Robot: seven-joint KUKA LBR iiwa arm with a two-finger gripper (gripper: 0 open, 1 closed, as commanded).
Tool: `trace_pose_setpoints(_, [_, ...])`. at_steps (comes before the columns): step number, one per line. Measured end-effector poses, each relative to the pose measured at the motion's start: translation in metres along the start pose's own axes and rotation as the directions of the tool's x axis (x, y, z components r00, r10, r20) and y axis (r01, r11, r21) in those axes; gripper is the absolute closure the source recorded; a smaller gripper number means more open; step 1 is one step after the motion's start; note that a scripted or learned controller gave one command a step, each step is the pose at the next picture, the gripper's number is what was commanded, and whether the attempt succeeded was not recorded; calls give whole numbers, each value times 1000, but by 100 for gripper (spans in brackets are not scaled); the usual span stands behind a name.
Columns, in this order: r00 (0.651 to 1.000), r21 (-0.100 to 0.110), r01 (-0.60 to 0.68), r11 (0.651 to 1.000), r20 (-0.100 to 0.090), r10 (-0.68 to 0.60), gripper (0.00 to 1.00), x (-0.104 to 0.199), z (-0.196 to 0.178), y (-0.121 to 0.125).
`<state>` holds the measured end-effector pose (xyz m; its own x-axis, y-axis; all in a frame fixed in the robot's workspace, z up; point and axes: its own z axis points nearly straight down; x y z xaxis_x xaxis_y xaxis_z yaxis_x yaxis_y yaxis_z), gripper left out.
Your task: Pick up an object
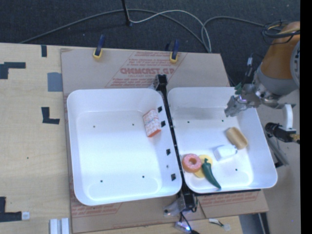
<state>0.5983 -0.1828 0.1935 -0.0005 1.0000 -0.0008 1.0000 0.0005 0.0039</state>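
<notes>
Gripper (233,107): above right shallow white plastic bin (253,179); finger state cannot be determined.
Tan cylindrical bread roll (236,137): inside that bin, below gripper.

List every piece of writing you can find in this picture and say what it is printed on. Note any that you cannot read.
"CHEMCAST G.P." or close to it, in red on the brown cardboard sheet under the bins; the letters are blurred.
Smaller red lines above and below it: too small to read.
Red print on the sheet's front edge: unreadable.
Small orange and white packet in the left bin: markings too blurred.
</notes>
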Motion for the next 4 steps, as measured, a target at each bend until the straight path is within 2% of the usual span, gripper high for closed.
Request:
trace_pose_setpoints(2, [1000,0,0,1000,0,0,100,-2,-89,6])
trace_pose_setpoints(4, [1000,5,3,1000,-1,-3,100,85,-78,-1])
